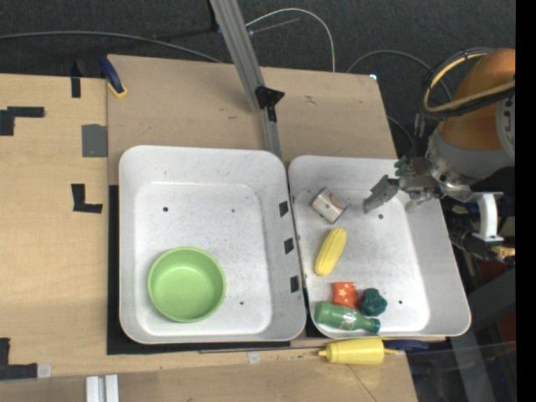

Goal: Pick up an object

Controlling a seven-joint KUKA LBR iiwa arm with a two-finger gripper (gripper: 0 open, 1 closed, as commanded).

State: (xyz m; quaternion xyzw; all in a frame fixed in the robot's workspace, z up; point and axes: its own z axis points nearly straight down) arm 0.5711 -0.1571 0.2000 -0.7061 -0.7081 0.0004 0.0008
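Two shallow white plastic bins sit side by side on the pale wooden worktop (pixel 193 99), and everything worth grasping lies in or beside the right-hand bin (pixel 419 258). Taking that bin as the landmark: a small grey-white block with a reddish mark (pixel 327 205) lies near its upper left corner; a yellow corn-cob-shaped toy (pixel 330 251) lies just below the block, left of centre, its long axis running from lower left to upper right; a small orange-red piece (pixel 344 292), a dark green lump (pixel 372 301) and a green bottle-shaped toy (pixel 346 317) cluster at its near edge, close together, the bottle lying roughly along that edge. A yellow squeeze-bottle shape (pixel 355 352) rests just outside the bin, on the worktop in front of it. The left-hand bin (pixel 201 182) carries a light green round bowl (pixel 187 284) in its lower left part.

The grey arm's gripper (pixel 378 196) hangs over the upper middle of the right-hand bin, with nothing between the jaws; whether they are spread or pressed together I cannot tell, as they show as one dark slanted shape.

Judging by position, the grey-white block is the nearest candidate, lying to the left of the jaws and slightly lower in the view, apart from them. The corn toy lies further off, down and left. Nothing is lifted yet, so the pick is not done.
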